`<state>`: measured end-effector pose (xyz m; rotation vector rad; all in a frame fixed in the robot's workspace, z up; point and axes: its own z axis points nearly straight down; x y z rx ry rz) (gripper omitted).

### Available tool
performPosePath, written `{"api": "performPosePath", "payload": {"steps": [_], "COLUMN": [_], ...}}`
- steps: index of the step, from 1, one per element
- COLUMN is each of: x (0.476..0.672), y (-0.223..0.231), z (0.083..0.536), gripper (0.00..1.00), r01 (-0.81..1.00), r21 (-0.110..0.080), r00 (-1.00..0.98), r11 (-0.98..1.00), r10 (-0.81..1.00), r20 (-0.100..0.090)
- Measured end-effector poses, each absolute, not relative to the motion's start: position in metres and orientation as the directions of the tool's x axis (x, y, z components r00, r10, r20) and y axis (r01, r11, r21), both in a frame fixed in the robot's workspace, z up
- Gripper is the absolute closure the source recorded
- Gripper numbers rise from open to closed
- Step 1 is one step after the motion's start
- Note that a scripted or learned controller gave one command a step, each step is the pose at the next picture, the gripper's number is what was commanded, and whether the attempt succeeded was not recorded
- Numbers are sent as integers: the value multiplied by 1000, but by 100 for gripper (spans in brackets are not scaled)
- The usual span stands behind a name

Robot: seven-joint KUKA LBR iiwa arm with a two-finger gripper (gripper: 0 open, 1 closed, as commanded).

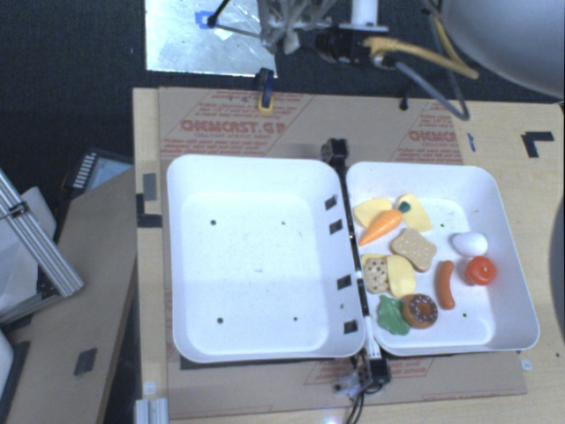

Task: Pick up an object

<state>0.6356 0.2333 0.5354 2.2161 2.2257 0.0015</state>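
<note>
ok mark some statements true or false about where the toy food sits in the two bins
1. All the toy food lies in the right bin. True.
2. The carrot lies in the left bin. False: it lies in the right bin, near the divider.
3. The egg sits just above the tomato in the view. True.
4. The donut sits at the right bin's far edge. False: it lies near the front edge.

Gripper [284,26] sits at the top edge, cut off and blurry, fingers unreadable. The arm [494,20] runs out of frame at upper right.
</note>
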Motion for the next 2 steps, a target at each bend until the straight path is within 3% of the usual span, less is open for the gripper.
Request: {"api": "performPosePath", "payload": {"steps": [1, 2], "x": [670, 661], "y": [233, 233], "z": [535, 535], "gripper": [100, 100], "r01": [1000, 1000], "r21": [5, 2], "r00": [0, -2], "r11": [0, 2], "r10": [1000, 1000], "r20": [-1, 0]}}
